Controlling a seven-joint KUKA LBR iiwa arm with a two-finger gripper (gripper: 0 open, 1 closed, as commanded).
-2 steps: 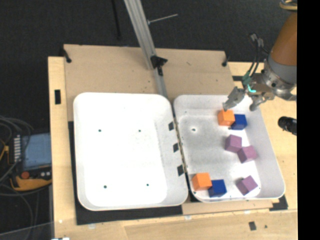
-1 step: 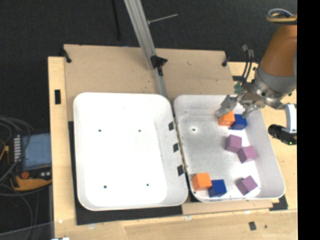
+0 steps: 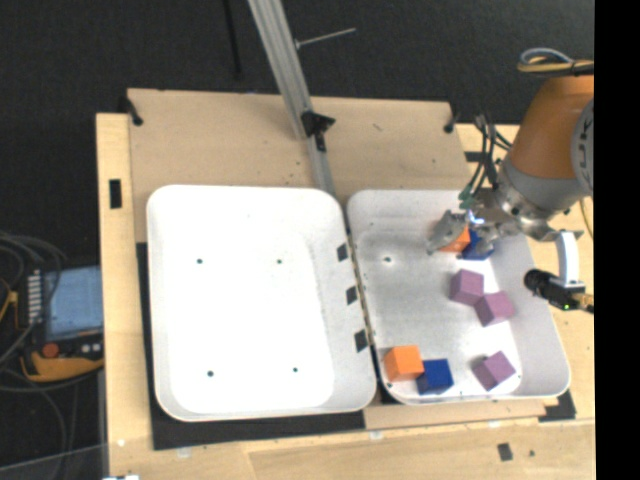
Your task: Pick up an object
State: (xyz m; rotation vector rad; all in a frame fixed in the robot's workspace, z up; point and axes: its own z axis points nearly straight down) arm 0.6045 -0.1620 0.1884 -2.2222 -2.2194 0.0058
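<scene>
Beneath the gripper, orange block, blue block beside

Pale wooden bench on dark carpeted floor; slanted metal pole; cables and blue-screened device at left.

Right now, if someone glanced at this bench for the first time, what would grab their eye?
Probably the grey arm with its orange band reaching in from the right, its gripper low over the back of the right bin. Next, the colored blocks there: two purple ones mid-bin, and an orange block, blue block and purple block along the front edge.
</scene>
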